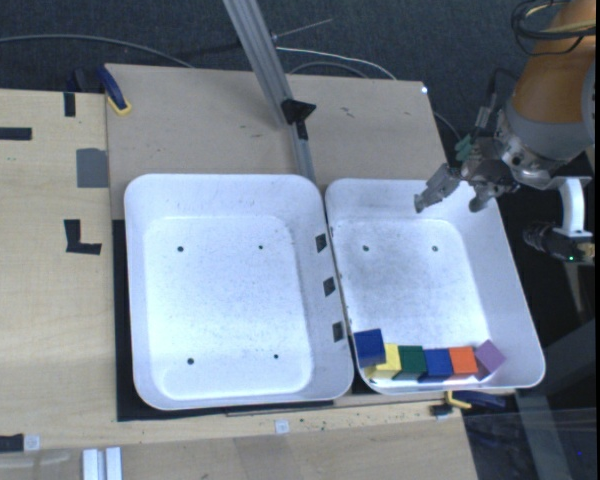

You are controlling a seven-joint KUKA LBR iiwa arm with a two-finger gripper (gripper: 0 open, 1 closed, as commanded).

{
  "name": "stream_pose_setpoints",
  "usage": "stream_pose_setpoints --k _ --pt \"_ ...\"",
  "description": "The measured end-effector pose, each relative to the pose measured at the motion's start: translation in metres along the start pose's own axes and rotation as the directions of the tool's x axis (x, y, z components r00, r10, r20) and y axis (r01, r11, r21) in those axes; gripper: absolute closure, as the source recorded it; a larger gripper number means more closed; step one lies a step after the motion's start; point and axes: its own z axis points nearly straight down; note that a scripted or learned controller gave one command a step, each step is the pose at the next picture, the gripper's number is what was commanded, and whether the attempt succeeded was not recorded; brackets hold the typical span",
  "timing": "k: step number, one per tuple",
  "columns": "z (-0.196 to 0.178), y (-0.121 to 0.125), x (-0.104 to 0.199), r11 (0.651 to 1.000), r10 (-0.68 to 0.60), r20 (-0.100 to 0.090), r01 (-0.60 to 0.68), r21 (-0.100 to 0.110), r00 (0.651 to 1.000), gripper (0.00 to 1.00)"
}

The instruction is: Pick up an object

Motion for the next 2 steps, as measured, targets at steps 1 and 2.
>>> stream_pose_setpoints --k 1,2 --pt "0.06 -0.051 -0.029 1.0 0.006 0.0 -0.006 0.009 1.0 0.0" --pt "0.036 0.007 -0.044 1.0 -0.001 0.002 0.001 -0.005 1.0 0.0"
